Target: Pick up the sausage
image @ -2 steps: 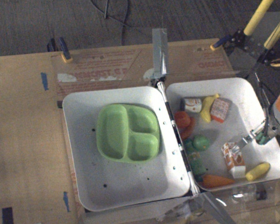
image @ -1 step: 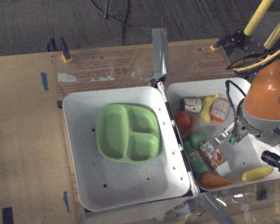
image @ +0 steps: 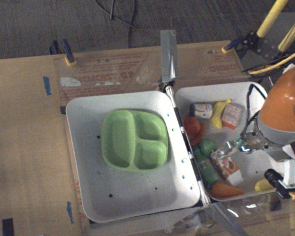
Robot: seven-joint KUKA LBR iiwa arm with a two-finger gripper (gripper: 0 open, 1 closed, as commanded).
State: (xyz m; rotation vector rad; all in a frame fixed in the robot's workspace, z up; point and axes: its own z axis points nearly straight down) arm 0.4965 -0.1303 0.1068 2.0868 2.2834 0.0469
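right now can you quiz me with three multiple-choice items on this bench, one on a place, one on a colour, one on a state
1. Where is the divided plate?
A. in the left bin
B. in the right bin
C. on the bare bench

2. What colour is that plate?
A. red
B. blue
C. green

3. How do the toy foods lie in the right bin?
A. stacked in one tall tower
B. crowded along the side next to the left bin
C. lined up outside the bin

Answers:
1 A, the plate sits on the floor of the left bin.
2 C, it is light green against the white bin.
3 B, the red, green, yellow and orange pieces bunch along that bin's left side, while the arm reaches over its right part.
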